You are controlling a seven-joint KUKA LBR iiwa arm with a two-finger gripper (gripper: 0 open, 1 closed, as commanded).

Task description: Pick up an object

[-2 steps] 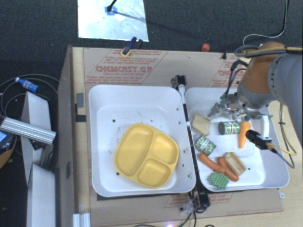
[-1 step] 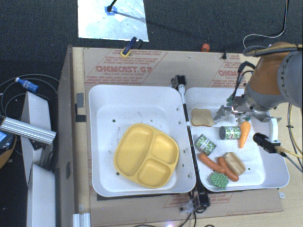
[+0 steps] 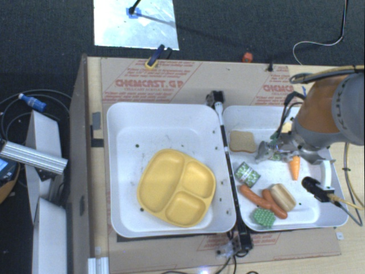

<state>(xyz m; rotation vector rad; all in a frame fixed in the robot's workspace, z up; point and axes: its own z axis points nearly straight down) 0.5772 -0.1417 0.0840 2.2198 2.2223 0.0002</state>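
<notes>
Two shallow white bins sit side by side on a cardboard-covered bench, sharing a middle wall. The left bin (image 3: pixel 122 153) holds a single yellow divided plate (image 3: pixel 177 187), lying flat towards its near right corner, with bare floor open along the far and left walls. The right bin (image 3: pixel 251 116) is more crowded. A tan bread slice (image 3: pixel 243 141) lies close to the middle wall, and a small green-and-white packet (image 3: pixel 247 173) lies just nearer than it. A toy hot dog (image 3: pixel 281 197) and a green checkered piece (image 3: pixel 263 217) sit along the near edge. A small orange carrot (image 3: pixel 295 166) lies near the bin's middle. The arm reaches in from the right, and its gripper (image 3: pixel 272 151) is low over the bin floor between the bread slice and the carrot. It seems to touch neither, and whether it is open or closed cannot be told from this angle. The bin's far strip is bare.
</notes>
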